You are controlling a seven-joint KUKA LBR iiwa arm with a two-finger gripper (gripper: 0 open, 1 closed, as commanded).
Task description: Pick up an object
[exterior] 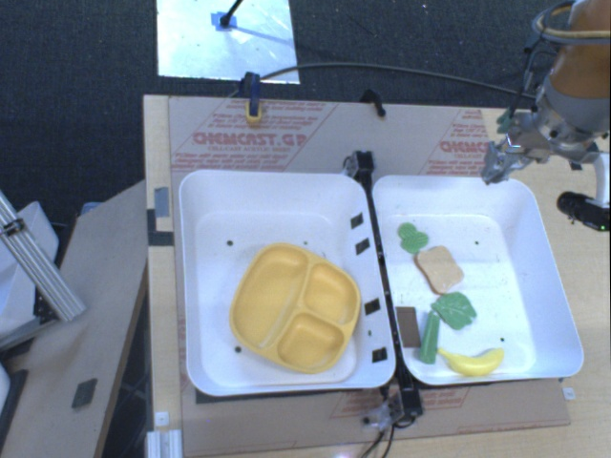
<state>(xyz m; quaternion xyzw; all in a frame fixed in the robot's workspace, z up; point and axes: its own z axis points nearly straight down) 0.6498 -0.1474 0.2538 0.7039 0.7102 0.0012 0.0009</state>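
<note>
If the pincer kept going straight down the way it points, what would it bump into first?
Probably the far rim of the right bin. The pincer hangs by that bin's back corner, well away from the toy food, though depth is hard to judge from above.

The bench (286, 132) bears 2 white bins (277, 208) side by side.

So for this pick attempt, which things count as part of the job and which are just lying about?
Job: gripper; pickable toys in the right bin: banana, bread slice, green leaf, green round piece, green stick, brown block.

Lying about: yellow divided tray, left bin, clamp.
</note>
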